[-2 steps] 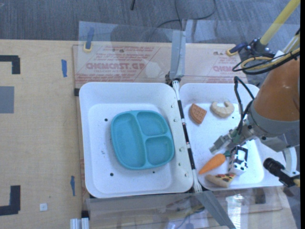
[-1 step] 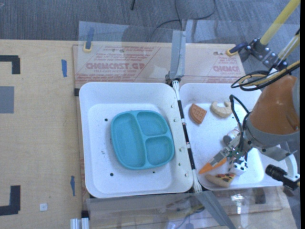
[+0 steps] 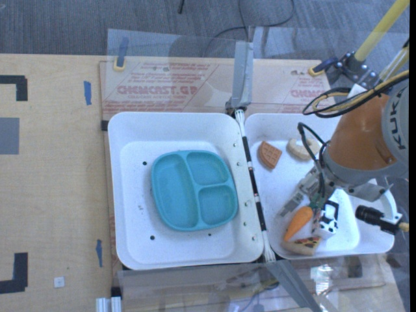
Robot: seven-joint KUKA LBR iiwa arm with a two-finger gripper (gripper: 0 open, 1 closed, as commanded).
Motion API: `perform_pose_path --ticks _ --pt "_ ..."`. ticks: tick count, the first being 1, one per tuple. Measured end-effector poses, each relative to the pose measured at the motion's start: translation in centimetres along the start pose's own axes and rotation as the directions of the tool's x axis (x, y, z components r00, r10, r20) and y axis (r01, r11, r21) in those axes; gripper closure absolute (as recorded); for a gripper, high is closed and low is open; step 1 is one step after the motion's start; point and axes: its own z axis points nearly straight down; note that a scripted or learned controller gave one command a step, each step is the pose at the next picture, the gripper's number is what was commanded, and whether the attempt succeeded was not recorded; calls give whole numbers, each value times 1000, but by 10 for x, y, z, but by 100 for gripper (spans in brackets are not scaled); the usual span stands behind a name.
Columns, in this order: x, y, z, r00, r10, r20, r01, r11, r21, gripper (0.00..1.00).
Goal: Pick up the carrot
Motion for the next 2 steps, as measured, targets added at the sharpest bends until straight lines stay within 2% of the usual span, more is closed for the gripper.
perform_pose_path --ticks 1,2 --pt "43 -24 0 997 75 3 -75 997 -3 0" --pt "39 -24 -12 997 81 13 -81 997 -9 100"
